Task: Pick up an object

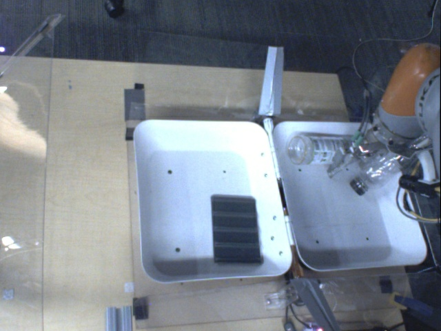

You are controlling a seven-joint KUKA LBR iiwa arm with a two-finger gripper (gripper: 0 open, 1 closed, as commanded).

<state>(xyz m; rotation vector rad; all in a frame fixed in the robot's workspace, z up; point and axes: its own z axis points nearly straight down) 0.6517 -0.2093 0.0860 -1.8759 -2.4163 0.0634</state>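
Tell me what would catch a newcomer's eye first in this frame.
Probably the black ribbed block, dark against the left white bin and lying toward its near edge. Next, the arm's orange band at the right edge, above the right bin, where a clear plastic bottle lies on its side near the far wall, beside the gripper.

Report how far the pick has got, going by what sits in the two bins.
Done: the arm has reached over the right bin, its claw down beside the clear plastic bottle lying on that bin's floor. In hand: nothing visibly; whether the claw has closed on the bottle cannot be told. Left: grasp and lift. The black ridged block lies untouched in the left bin.
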